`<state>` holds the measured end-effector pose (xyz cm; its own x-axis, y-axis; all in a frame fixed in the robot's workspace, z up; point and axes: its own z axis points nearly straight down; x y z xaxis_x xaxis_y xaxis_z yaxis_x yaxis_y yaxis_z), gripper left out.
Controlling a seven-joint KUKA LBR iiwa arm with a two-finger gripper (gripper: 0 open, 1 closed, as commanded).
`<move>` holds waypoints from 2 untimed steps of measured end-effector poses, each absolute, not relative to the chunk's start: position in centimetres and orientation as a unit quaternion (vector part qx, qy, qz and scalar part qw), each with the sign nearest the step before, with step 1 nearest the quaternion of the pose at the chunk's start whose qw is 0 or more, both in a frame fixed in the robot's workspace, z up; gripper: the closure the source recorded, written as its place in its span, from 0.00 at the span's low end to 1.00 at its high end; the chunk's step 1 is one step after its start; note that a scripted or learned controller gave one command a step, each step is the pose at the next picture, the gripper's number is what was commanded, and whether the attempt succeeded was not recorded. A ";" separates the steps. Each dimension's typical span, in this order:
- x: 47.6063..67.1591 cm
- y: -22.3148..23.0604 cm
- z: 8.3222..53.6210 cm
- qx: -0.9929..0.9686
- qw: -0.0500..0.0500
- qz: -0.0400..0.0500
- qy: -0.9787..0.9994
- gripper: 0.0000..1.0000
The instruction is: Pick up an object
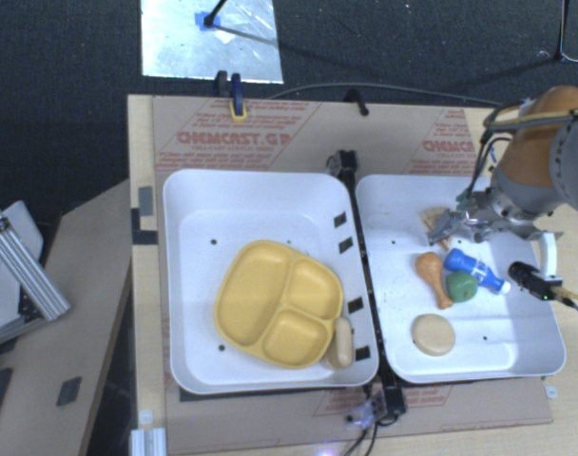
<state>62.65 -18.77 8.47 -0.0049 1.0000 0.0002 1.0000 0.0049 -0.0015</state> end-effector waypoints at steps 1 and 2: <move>62.9 -18.8 9.9 -0.705 -0.002 -0.001 -0.710 1.00; 62.0 -19.1 15.4 -0.707 -0.002 -0.001 -0.707 1.00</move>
